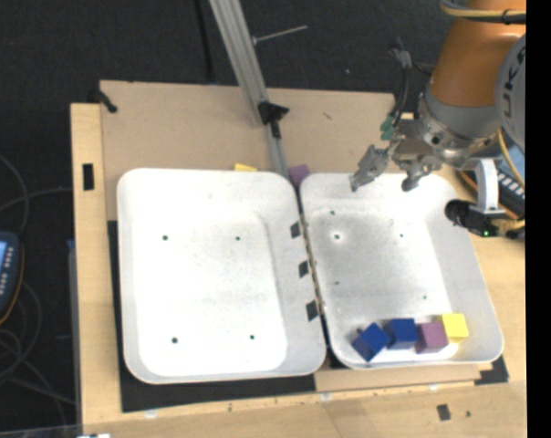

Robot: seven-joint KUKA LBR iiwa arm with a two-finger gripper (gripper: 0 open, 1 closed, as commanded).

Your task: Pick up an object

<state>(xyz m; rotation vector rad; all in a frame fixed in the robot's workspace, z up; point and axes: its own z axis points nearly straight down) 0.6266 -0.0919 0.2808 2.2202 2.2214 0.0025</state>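
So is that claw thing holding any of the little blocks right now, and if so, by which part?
Nothing is held. The tool hangs open above the right bin's far edge, fingers apart, while the blocks lie at the bin's near edge.

Four blocks (pixel 410 335) lie in a row along the right bin's (pixel 458 272) near edge

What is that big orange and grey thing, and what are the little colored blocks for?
That is a robot arm. The camera looks down on it from above the bench. At its end is a gripper with two open fingers, a bit like a claw, and it holds nothing. Below sit two white bins. The right bin has four blocks along its near edge: two blue blocks, a purple block and a yellow block. The robot's job is to pick one up.
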